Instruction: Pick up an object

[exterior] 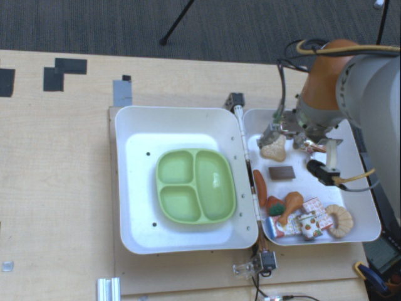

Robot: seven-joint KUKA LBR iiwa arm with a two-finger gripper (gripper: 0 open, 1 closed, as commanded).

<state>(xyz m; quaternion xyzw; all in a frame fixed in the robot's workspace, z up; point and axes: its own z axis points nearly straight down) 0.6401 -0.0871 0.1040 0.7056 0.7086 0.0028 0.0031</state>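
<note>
- The jaws (289, 137) are hovering near the right bin's (369, 231) far edge; their spread, I cannot tell.
- The beige crumbly piece (273, 149) is lying just left of them.

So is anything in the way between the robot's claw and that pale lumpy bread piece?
Nothing visible. The gripper sits right beside the pale lumpy bread piece in the right white bin; the dark brown block lies apart, nearer the camera.

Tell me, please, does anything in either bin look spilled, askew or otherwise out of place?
Nothing stands out. The green divided plate sits flat in the left bin. The toy food is heaped along the near side of the right bin, inside its walls, with nothing spilled onto the bench. The pincer hangs over a pale food piece at the far end.
</note>
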